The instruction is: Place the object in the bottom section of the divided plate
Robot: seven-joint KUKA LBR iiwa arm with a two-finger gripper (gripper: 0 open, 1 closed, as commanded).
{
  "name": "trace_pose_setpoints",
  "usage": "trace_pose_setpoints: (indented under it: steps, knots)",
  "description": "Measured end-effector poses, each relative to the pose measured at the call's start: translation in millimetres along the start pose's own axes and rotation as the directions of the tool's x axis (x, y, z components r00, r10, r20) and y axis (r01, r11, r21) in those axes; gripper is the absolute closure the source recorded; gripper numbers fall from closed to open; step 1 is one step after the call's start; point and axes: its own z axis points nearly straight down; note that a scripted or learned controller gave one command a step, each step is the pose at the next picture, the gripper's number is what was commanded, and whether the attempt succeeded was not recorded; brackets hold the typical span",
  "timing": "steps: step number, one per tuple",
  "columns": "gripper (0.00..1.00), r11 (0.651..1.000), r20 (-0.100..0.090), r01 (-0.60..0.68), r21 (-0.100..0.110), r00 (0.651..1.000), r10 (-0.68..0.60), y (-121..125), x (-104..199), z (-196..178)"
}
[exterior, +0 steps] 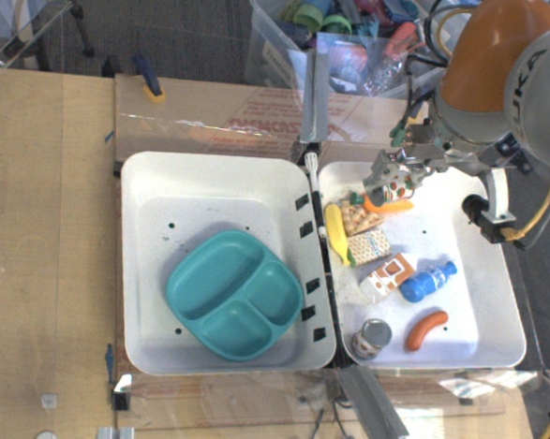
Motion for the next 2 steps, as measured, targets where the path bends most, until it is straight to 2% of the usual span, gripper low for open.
trace_pose_setpoints:
  steps: [1,2]
  knots:
    - [1.0,0.995,-0.001,0.1,-0.002,0.995,-0.1,16,115,-5]
    - [1.0,0.998,-0.001,-0.063,0.004,0.998,0.063,-63,192,38]
